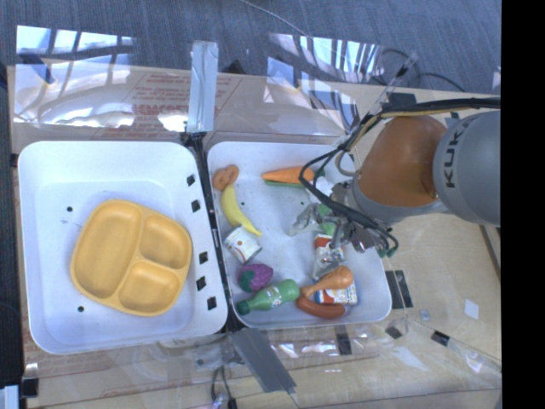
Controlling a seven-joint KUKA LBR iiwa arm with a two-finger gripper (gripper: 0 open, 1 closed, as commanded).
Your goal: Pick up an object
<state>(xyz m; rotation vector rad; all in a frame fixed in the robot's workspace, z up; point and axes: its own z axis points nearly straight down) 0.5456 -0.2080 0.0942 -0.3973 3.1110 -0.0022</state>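
Over the right bin [255, 156], low among the toys, hangs the pincer [328, 235], reached in from the right beneath the arm's orange band [398, 162]. Whether it is spread or shut I cannot tell; cables and metal parts blur together there, and nothing can be made out clamped in it.

Directly under and beside it lies a small red-and-white carton [324, 247], partly hidden by the tool. Just below that sits an orange drumstick-shaped toy [332, 280] resting against a flat labelled packet [342, 296], with a red sausage [320, 308] along the bin's near wall. These crowd each other, so a grasp here should probably come straight down on one piece, centred on its narrow width, rather than straddling two.

Farther out, a green bottle [271, 296], a purple toy [255, 275], a small can [243, 244] and a banana [235, 210] lie toward the bin's left wall; a carrot [283, 175] and a brown piece [226, 177] lie near the far wall. The carrot stands apart from the others and looks the easiest alternative.

A slow lift seems wise, checking that the chosen piece rises with the tool. The left bin [43, 169] holds a yellow divided tray [129, 256].
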